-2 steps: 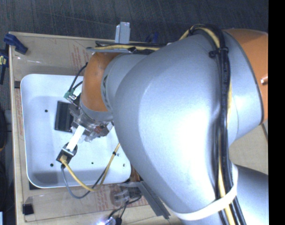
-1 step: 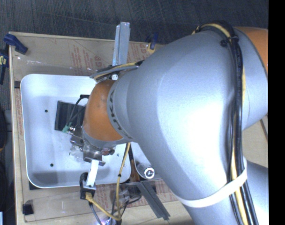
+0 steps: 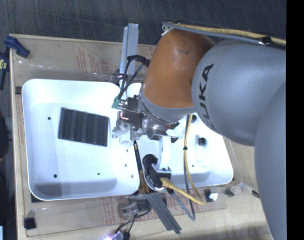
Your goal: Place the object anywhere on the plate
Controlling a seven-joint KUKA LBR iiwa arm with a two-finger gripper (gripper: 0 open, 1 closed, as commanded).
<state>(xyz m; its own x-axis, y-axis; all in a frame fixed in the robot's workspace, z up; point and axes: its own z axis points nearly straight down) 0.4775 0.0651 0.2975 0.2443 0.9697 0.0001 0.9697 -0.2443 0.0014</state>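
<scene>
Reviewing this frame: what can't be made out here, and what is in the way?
- Gripper: whether its fingers are open or shut, or hold anything; the wrist and cables crowd it.
- Right bin: most of its floor, covered by the arm.
- Dark ridged slab in the left bin: whether it is the plate or the object.
- Small dark item in the right bin: too small to identify.

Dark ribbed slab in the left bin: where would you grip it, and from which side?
The dark ribbed slab lies flat on the floor of the left bin, slightly skewed, well away from the walls. Coming straight down from above looks best, pinching the two long edges at mid-length, across the shorter span. It looks thin, so the hold may be shallow.
</scene>
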